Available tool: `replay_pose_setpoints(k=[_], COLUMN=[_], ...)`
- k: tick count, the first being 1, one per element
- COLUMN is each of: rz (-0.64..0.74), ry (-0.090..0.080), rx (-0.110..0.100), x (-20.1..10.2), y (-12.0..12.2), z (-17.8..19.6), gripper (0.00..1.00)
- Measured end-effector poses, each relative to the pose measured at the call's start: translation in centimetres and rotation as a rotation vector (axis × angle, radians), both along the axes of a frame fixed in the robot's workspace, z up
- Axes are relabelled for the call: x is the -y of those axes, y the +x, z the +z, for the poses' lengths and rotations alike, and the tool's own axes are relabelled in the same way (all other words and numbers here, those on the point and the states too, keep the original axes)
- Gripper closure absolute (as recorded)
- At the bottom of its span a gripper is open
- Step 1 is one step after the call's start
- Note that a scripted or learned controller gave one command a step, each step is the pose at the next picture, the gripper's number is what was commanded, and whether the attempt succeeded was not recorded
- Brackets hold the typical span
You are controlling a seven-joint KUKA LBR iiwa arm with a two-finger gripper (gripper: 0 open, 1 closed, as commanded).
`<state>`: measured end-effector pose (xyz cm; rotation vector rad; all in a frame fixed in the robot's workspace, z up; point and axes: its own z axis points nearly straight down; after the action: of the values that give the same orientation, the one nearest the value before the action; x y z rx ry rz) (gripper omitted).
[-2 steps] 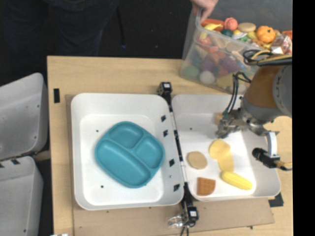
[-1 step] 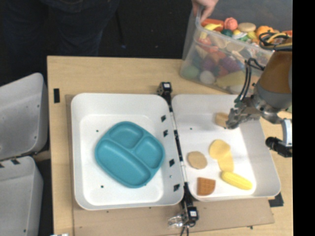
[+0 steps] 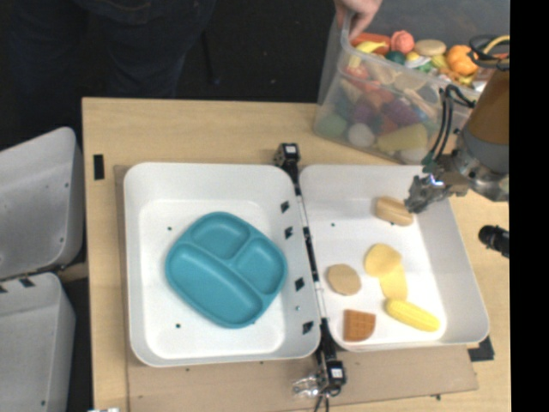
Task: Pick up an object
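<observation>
Reaching in from the right side of the bench, your arm (image 3: 489, 123) had its gripper (image 3: 423, 189) low over the far right corner of the right bin (image 3: 459, 312), just beside the tan, loaf-shaped piece (image 3: 394, 211), which lay on the bin floor to the gripper's left. You could not have told from this view whether the pincer was wide or narrow, because the picture was too blurred there; nothing showed clearly between its tips, and whether it touched the tan piece was unclear. Taking that tan piece as your landmark, a pale yellow round piece (image 3: 383, 259) lay nearer the camera, with a yellow corn-like piece (image 3: 413, 315) further toward the near right corner. A flat tan disc (image 3: 344, 279) sat nearer and to the left of the landmark, and an orange-brown square piece (image 3: 359, 324) lay nearest the front wall. Well to the left, in the left bin (image 3: 141, 316), a teal divided plate (image 3: 225, 268) rested flat. Beyond the landmark, on the bench, a clear tub (image 3: 377, 110) of toy foods stood, with a person's hand (image 3: 353, 3) at its rim.
</observation>
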<state>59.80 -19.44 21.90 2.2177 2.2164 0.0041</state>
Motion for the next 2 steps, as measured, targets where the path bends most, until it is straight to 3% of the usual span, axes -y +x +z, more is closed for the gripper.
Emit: replay_pose_setpoints(k=[2], rz=[0.007], ry=[0.003], rx=[-0.006], x=[-11.1], y=[-1.5], z=[1.0], gripper=[1.0])
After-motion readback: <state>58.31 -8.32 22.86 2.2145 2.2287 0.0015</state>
